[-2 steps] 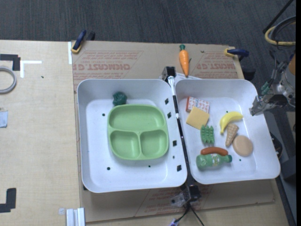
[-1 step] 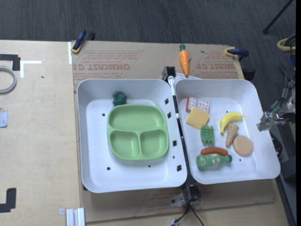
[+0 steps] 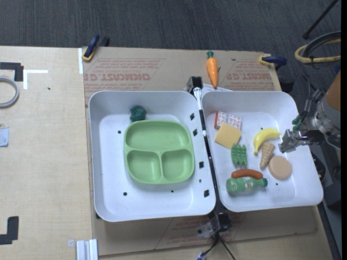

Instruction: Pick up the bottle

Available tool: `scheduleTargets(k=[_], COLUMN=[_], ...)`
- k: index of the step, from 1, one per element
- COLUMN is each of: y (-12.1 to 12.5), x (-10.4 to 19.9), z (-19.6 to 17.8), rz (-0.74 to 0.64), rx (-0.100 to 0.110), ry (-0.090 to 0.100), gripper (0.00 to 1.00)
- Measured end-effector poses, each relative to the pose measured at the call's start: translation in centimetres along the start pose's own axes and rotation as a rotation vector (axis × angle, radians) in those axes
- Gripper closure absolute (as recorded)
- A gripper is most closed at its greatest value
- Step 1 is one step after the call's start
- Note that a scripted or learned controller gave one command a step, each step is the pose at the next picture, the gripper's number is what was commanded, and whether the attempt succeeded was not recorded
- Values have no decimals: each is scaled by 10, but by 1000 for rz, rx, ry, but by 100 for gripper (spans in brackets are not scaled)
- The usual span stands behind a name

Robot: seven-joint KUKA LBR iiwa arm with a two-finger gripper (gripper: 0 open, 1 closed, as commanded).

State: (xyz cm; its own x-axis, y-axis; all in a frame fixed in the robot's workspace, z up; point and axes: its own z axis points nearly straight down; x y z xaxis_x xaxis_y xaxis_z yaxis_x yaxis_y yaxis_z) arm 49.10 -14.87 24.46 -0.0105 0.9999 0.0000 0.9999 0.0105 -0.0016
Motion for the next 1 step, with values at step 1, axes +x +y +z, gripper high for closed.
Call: scheduleTargets(k=[1], y=[-13], x=[101], z=[19], rz=[-47], rx=[1], ry=[0], gripper=[100])
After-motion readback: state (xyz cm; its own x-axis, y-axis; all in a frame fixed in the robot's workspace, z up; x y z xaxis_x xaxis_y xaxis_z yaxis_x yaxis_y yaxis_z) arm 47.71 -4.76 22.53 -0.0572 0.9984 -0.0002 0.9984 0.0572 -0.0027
